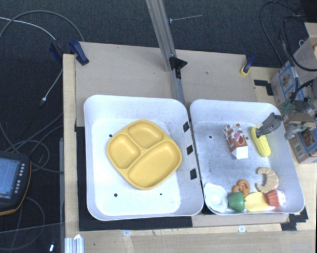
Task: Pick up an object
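Yellow corn cob [262, 144] lying near the right bin's [209, 151] far right wall, gripper [266, 127] hovering at its upper end, finger state impossible to tell, small carton [236, 140] sitting just left, yellow divided tray [144, 153] resting in the left bin [95, 147].

1. A yellow corn cob [262, 143] lies near the right bin's far right wall.
2. A small red-and-white carton [236, 140] lies on its side just beside it.
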